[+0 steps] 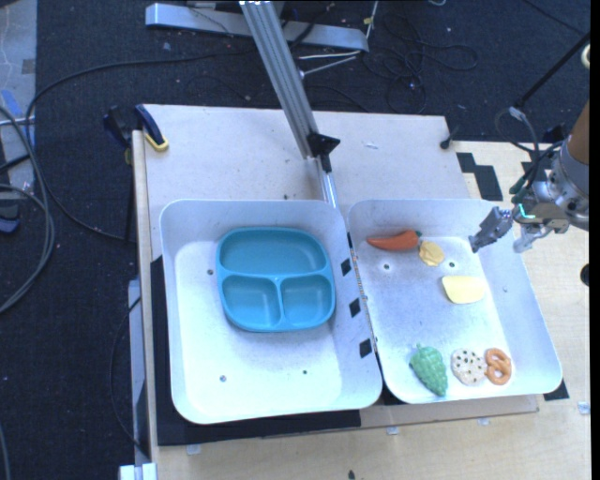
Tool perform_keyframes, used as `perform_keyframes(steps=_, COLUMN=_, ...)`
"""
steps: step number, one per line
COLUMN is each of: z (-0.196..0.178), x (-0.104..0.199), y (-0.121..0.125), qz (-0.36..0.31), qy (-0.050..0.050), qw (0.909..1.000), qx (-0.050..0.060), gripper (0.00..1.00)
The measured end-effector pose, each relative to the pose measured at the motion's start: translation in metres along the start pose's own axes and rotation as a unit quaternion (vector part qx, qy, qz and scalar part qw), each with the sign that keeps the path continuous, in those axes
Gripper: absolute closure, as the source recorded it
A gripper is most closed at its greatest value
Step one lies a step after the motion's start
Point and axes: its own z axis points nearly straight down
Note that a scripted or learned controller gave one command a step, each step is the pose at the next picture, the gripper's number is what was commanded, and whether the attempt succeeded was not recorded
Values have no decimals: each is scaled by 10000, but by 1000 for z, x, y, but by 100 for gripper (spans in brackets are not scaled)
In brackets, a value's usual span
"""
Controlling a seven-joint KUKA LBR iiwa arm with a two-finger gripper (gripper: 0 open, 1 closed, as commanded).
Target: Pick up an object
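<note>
And we're looking down on a robotics lab, no doubt about it. A pale wooden worktop (281, 155) sits on dark speckled carpet (66, 375), with black cables (75, 84) snaking loose across the floor. A slanted aluminium rail (286, 80) rises from the worktop's middle toward a metal stand base (253, 28) at the top. Two shallow white bins (187, 375) lie side by side, black tape markers (483, 173) dot the board, and a clamp (145, 127) grips the far left corner.

The pale tabletop (244, 155) carries two shallow white bins side by side, the left bin (187, 309) and the right bin (525, 319), edges touching.
</note>
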Motion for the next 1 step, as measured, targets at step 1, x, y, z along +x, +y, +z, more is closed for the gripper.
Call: perform_keyframes(steps=1, z=0, x=0, y=0, qz=-1, qy=-1, qw=10000, qx=-4, gripper=0)
